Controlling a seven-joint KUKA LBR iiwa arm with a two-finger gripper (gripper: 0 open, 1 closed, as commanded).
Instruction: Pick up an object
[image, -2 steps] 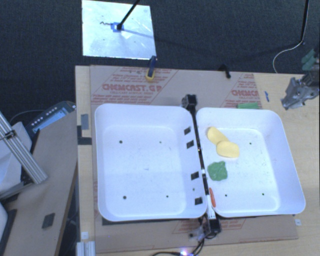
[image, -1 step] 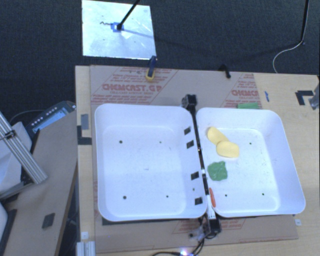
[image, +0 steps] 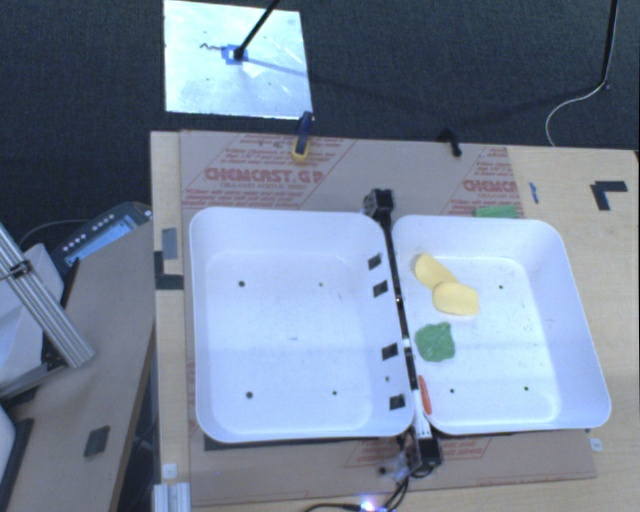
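Sliver of orange stuff (image: 425, 395) hard to make out at right white plastic bin's (image: 572, 300) edge, near green crumpled lump (image: 435, 342), two yellow soft blobs (image: 430, 269) (image: 455, 298); claw state, can't tell

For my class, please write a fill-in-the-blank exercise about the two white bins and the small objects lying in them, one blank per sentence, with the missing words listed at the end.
1. The two yellow pieces lie in the ____ bin of the camera view.
2. Just below the yellow pieces lies a small object coloured ____.
3. A thin orange object lies at the right bin's ____ edge, beside the divider between the bins.
4. The number of yellow pieces is ____.

Missing words: right; green; left; two
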